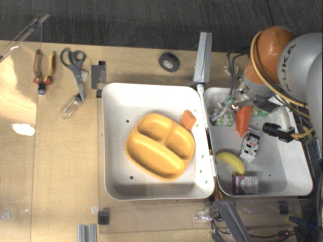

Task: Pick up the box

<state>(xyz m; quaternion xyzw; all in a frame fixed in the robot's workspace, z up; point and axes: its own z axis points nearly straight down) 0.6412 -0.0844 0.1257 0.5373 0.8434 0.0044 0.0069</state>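
Note:
A small white box (250, 146) with dark and red print lies in the middle of the right bin (298, 185). My gripper (222, 113) hangs over the bin's upper left corner, up and to the left of the box and apart from it. An orange carrot (243, 120) lies between the gripper and the box, with its tip just above the box.
A yellow banana (231, 162) and a dark purple package (245, 184) lie in the right bin's front part. The left bin (121, 180) holds a large yellow bun-shaped item (160, 145) and a small orange piece (188, 119). Scissors (76, 69), pliers (43, 69) and a tape roll (169, 61) lie on the bench behind.

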